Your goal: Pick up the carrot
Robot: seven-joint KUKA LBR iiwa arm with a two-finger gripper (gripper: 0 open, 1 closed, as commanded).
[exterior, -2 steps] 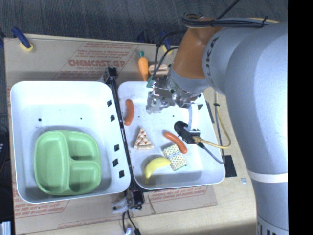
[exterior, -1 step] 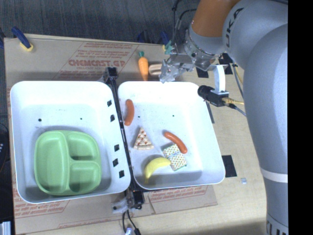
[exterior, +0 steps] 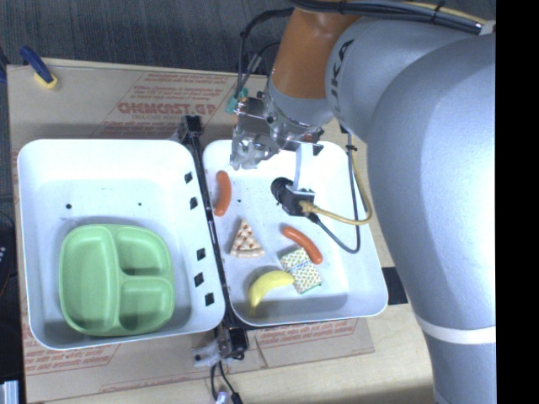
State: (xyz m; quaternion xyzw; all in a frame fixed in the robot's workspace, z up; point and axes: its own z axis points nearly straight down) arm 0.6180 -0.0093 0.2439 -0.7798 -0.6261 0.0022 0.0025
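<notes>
Surface (exterior: 126, 99): covered by brown cardboard sheet with red print, showing along the far edge and at the near edge under the bins. Two shallow white bins sit directly on it, side by side, touching along a black clipped seam. Left bin (exterior: 50, 162), right bin (exterior: 358, 259). Small blue-and-yellow object (exterior: 38, 66) lies at the far left corner of the surface, well apart from the bins; too small to identify. Cables (exterior: 221, 369) at the near edge below the seam.
</notes>
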